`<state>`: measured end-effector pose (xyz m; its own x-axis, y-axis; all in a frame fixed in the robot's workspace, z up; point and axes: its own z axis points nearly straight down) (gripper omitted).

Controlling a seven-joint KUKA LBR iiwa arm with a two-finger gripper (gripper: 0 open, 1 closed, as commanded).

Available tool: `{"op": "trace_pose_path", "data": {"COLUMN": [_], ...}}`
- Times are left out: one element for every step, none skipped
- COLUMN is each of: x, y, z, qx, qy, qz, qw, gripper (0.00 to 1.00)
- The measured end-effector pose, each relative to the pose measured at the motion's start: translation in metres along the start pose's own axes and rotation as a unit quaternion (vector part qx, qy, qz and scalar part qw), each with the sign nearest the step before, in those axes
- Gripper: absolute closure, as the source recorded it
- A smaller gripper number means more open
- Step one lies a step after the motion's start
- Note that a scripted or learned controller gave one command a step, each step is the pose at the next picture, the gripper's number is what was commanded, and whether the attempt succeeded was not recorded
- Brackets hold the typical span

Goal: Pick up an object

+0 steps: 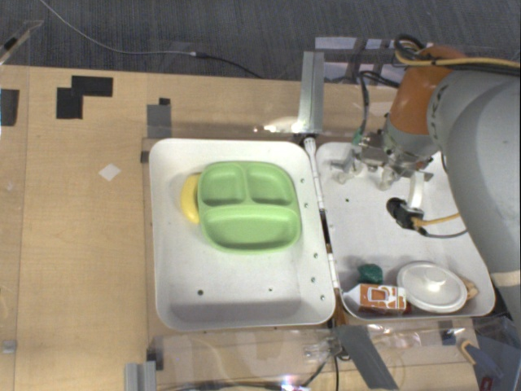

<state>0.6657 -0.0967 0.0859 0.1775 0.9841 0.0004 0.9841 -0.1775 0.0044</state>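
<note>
Wooden bench carries two shallow white plastic bins. Near the right bin's front wall I see a small orange carton, a dark green lump and a round white lidded bowl. My gripper hangs at that bin's far end; its finger state I cannot tell. Left of that bin, a glossy green divided tray overlaps a yellow banana.

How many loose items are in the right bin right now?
3, along its near edge: a small green object, an orange carton, a white lidded bowl. The arm may hide others.
</note>
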Motion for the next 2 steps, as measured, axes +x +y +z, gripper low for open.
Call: {"op": "trace_pose_path", "data": {"x": [-0.081, -0.056], "y": [-0.022, -0.084], "z": [-0.067, -0.008], "qx": [-0.001, 0.001], "qy": [-0.001, 0.0], "qz": [-0.135, -0.135], "qw": [0.9909, 0.9908], "gripper": [0.0, 0.0]}}
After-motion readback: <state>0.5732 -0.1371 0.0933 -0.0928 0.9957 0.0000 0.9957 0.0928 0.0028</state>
